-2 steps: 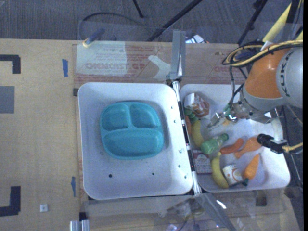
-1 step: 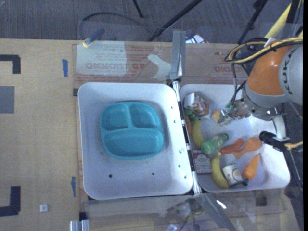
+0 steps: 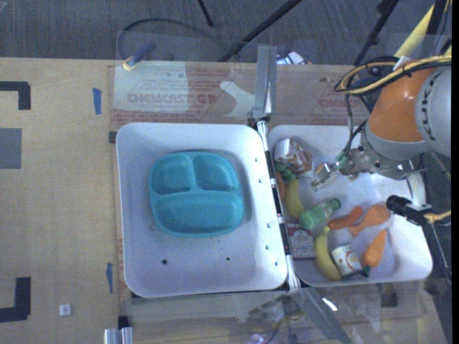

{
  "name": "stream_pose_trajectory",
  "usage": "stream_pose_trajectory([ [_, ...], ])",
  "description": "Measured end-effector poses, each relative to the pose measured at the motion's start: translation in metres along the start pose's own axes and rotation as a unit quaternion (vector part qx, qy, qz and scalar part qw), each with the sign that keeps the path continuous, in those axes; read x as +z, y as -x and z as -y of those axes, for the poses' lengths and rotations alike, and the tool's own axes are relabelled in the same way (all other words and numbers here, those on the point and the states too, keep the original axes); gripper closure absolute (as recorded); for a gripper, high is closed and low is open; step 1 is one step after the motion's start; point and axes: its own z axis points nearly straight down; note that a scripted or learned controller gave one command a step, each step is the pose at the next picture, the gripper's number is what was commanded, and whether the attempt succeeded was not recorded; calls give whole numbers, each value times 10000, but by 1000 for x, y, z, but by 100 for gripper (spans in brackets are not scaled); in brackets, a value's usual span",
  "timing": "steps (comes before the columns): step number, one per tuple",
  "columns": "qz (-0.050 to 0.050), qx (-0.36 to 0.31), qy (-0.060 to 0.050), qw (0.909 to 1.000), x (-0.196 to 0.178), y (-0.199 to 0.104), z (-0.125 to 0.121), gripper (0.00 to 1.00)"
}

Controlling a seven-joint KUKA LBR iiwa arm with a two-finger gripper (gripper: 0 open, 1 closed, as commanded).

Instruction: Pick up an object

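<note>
While the wooden worktop spreads across the whole scene, two shallow white bins sit on it side by side, touching along a shared middle edge. The left bin carries a teal divided plate lying flat near its centre, its three compartments facing up. The right bin holds a scatter of toy food. The grey arm, with its orange band, reaches in from the right above the upper part of that bin, and the gripper hangs low over the bin's upper middle, pointing left; whether its fingers are spread or closed cannot be told, and nothing shows between them. Just left of the gripper, in the bin's upper left corner, lies a small packet with a reddish label. Below it a yellow banana lies along the left wall, and a second banana curves near the bottom edge. A green bottle lies on its side between the two. To its right rest two orange carrots, one crossing the other, with a third carrot lower down beside a small white can.
</note>
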Motion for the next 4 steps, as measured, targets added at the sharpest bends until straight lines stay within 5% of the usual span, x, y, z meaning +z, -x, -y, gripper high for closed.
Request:
stream_pose_trajectory([
  [1,8,14,21,10000,-11,1,-1,100],
  [2,7,12,20,10000,-11,1,-1,0],
  [3,-25,175,-189,9997,15,9,-51,0],
  [4,-48,162,-251,9995,5,8,-49,100],
])
